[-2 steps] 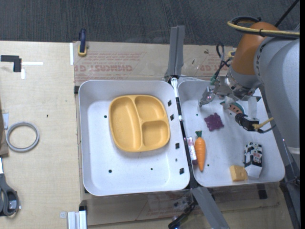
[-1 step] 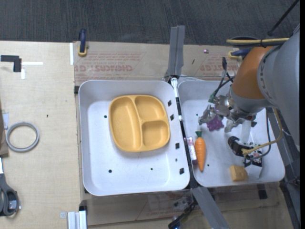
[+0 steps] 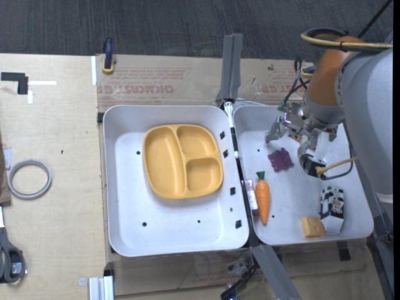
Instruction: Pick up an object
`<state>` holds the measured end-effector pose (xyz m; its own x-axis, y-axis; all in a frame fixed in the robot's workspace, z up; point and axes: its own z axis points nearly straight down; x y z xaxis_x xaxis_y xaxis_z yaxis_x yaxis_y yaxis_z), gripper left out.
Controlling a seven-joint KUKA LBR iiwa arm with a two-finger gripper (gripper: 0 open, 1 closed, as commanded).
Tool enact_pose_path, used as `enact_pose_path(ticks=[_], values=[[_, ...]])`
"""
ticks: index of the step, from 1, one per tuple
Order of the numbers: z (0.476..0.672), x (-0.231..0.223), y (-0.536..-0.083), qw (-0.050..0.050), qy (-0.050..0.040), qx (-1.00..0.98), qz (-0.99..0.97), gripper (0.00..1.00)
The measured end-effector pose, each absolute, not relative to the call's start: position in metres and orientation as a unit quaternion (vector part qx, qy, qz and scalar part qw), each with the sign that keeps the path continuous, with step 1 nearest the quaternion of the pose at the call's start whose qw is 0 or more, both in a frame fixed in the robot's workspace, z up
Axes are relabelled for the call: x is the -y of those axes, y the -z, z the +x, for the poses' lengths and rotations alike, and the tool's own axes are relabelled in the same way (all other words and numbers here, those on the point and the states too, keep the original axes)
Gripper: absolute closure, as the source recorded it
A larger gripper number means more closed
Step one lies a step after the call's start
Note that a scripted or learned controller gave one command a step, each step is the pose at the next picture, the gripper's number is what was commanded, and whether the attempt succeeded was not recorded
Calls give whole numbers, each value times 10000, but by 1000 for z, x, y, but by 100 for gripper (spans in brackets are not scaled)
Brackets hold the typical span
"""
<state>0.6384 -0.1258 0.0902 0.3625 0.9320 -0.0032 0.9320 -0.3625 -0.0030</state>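
Nothing had been lifted yet. The pincer (image 3: 292,136) hung above the far end of the right bin (image 3: 356,230), its fingers apart and holding nothing. Just below it lay a purple grape cluster (image 3: 281,160), with a carrot (image 3: 262,196) nearer the divider. The grey arm (image 3: 369,99) reached in from the right, wrist bent downward. Grasping and lifting remained.

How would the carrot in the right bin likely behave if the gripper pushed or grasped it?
The carrot looks like a rigid, glossy toy, so probably light and somewhat slippery. Its rounded, tapered body lies flat, so a sideways push might roll it against the bin wall.
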Motion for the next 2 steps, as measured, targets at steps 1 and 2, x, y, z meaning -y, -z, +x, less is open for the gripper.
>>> enact_pose_path(ticks=[1,2], values=[[568,82,-190,9,-26,5115,-8593,0],[549,53,-190,15,-28,4740,-8805,0]])
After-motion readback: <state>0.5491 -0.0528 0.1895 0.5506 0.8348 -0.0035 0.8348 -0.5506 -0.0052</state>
